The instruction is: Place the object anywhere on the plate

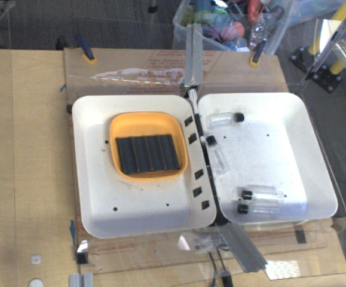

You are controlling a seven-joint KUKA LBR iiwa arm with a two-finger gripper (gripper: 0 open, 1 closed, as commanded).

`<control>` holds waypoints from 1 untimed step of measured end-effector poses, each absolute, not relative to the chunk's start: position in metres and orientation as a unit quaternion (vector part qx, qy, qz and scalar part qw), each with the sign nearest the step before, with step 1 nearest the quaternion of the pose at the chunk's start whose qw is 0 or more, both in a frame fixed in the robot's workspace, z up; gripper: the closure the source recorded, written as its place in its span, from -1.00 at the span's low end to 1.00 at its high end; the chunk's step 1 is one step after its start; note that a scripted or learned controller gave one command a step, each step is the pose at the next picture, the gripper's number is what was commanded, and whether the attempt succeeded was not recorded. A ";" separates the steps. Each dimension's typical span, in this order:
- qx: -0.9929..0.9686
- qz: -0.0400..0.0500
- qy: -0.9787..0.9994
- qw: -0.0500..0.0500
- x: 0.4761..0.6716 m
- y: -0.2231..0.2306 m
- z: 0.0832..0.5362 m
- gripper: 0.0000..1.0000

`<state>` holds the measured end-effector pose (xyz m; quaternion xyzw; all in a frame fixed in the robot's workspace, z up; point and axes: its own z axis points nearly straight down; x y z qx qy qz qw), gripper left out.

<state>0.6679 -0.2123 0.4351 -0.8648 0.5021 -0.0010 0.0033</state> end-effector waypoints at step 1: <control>-0.935 -0.002 0.355 0.003 0.668 -0.205 0.435 1.00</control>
